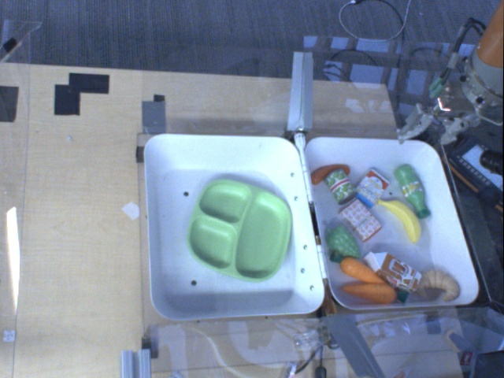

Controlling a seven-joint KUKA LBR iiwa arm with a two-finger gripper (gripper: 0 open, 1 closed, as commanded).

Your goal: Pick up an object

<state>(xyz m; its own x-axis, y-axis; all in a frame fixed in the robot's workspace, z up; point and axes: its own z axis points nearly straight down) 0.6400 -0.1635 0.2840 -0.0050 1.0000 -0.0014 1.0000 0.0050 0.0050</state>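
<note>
My gripper [432,127] hangs open over the back right corner of the right bin [461,239], with nothing between its fingers. In that bin lie a green bottle [411,189], a yellow banana [403,219], a red-brown sausage [327,172], a small can [340,186], a little carton [372,186], a checkered box [362,223], a green broccoli piece [342,242], two orange carrots [364,270], a brown box [400,272] and a croissant [441,284]. The green bottle is the item closest to the gripper, just in front of it.
The left bin [169,290] holds a green divided plate [240,228]. A metal divider post [300,93] stands between the bins at the back. Cables and dark equipment [480,168] crowd the bench's right side.
</note>
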